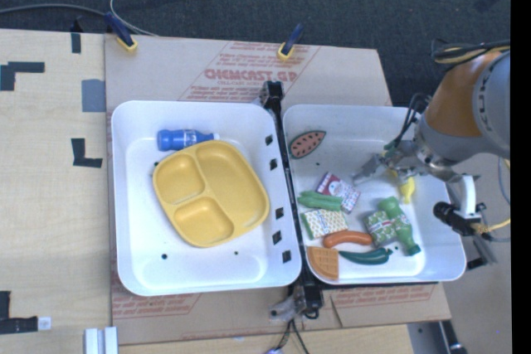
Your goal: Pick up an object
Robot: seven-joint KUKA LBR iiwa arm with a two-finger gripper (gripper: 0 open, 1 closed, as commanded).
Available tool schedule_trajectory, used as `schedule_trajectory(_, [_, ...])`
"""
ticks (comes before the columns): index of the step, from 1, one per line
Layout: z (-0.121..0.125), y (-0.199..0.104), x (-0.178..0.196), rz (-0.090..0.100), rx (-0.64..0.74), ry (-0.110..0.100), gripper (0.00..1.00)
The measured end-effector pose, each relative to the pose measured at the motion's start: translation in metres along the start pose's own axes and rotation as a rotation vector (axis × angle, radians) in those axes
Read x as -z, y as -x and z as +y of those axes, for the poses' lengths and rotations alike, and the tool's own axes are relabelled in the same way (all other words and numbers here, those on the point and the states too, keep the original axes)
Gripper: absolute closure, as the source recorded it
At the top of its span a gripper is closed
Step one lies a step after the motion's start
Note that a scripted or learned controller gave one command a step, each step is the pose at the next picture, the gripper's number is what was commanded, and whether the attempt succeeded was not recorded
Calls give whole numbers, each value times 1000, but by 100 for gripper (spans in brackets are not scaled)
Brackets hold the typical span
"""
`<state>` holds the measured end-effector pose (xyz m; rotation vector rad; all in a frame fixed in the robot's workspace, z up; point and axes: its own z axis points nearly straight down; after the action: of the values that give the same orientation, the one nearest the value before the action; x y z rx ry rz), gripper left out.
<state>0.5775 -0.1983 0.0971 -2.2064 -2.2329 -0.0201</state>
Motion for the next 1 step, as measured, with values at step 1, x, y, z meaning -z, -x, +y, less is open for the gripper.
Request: schedule_trajectory(1, [-12, 9, -7, 14, 7, 8, 0])
